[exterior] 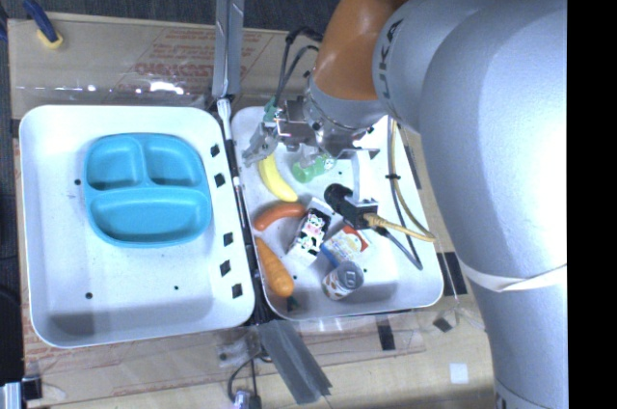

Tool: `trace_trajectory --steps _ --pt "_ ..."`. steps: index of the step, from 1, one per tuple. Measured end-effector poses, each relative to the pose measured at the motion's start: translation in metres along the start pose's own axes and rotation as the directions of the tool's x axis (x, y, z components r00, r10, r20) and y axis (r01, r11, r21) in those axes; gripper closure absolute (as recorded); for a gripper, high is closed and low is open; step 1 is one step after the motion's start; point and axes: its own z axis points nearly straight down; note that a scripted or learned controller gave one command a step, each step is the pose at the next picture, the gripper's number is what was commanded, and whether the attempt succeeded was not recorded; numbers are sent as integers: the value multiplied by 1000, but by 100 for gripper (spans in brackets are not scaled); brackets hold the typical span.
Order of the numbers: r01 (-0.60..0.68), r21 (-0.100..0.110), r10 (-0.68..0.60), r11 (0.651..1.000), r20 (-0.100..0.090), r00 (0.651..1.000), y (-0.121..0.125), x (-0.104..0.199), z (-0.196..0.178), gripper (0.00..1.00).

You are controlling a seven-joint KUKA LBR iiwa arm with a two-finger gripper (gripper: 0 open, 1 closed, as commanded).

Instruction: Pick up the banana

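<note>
The yellow banana lies in the right bin near its left wall, pointing from upper left to lower right. My gripper hovers just above the banana's upper end, at the bin's far left corner. Nothing shows as held. The arm's orange band and grey body cover the bin's right side.
Just below the banana lie an orange-red sausage, a carrot, a cow-patterned pack and a tin can. A green object sits right of the banana. The left bin holds a blue divided plate.
</note>
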Motion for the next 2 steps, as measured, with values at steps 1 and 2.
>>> trace_trajectory --steps 1,2 --pt "0 0 0 1000 0 1000 0 0 0 0" --pt "-120 4 120 993 2 993 4 -60 70 0"
